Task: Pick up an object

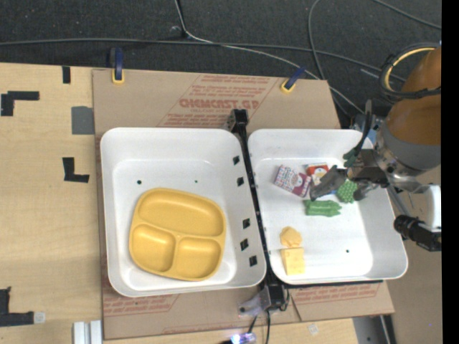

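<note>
1. We can't tell the gripper [343, 180] finger state; dark wrist hardware blurs into one mass there.
2. Arm [416, 113] is cut off by the right edge; upper links out of frame.
3. Red-and-white item [316, 170] is partly covered by the gripper, too small to ID.
4. Print on the purple packet [290, 178] is too small to read.
5. Green textured piece [348, 191] is partly under the gripper; shape unclear.

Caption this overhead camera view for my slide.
KUKA gripper reaching into the right bin beside a green toy; yellow divided plate in the left bin.
</note>
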`<state>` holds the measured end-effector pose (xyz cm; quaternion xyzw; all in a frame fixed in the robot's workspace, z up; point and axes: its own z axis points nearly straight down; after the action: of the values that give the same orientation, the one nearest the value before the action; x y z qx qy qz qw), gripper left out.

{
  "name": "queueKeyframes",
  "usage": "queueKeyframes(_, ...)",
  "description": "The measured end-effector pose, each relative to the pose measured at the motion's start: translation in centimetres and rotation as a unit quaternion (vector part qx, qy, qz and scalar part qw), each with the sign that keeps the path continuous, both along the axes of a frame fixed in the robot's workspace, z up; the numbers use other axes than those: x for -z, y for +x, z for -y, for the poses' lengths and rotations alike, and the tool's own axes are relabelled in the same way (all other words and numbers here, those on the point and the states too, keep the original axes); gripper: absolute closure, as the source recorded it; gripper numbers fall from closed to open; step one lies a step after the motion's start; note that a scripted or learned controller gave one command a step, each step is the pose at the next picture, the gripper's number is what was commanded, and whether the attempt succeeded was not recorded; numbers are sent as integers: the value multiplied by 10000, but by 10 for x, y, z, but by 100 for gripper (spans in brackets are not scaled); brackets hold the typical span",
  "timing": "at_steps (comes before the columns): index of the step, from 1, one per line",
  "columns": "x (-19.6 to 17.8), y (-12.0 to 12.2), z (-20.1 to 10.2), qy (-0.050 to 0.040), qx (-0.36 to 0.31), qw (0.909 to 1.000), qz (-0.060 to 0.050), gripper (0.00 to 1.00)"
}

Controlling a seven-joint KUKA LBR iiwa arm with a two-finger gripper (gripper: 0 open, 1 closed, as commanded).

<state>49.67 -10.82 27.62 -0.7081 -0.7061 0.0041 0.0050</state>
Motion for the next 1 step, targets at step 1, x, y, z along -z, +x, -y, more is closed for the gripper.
queueKeyframes(1,-6,2,0,-8,-19,10000,59,0)
